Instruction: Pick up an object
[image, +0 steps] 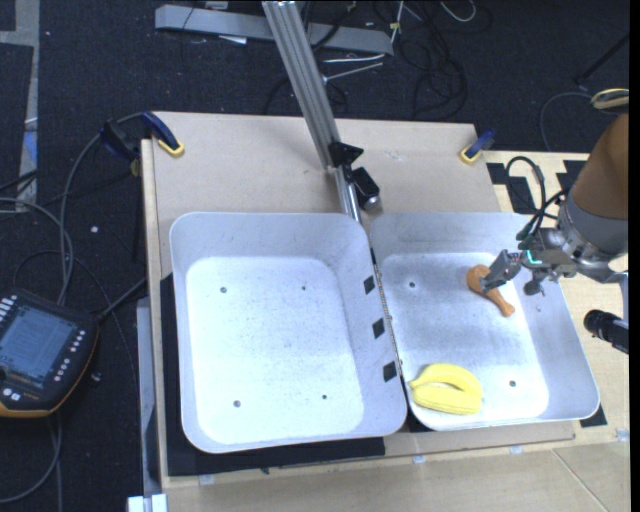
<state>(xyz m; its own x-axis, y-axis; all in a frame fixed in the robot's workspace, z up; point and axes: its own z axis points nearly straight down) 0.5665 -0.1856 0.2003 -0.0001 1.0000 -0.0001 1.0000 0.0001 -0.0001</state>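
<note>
In the right bin (450, 320) lie two objects. A small orange-brown piece (492, 287) rests near the bin's upper right, and a yellow banana-shaped object (446, 389) lies near its front edge. My gripper (520, 272) hangs at the right side of this bin, just right of the orange-brown piece and close above it. Its fingers are spread apart, with nothing between them. The grey arm with its orange band (607, 180) reaches in from the right.
The left bin (270, 330) sits beside the right one, with a dark divider strip (380, 310) between them. A metal pole (315, 100) slants up from the bins' far edge. Blue and yellow clamps (160, 135) hold the bench's back corners.
</note>
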